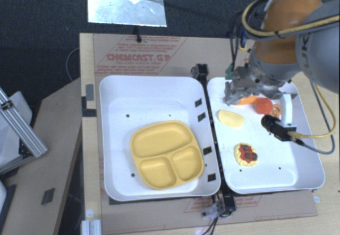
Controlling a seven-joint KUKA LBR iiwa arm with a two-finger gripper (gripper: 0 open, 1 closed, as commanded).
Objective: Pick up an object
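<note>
Holding one yellow tray (pixel 167 153) left; three foods right; gripper (pixel 237 92) state unclear.

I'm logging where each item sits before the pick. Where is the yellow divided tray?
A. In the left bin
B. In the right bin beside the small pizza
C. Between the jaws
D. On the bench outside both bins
A: the yellow divided tray lies flat on the floor of the left bin, while the small pizza and the pale yellow piece sit in the right bin.
</note>
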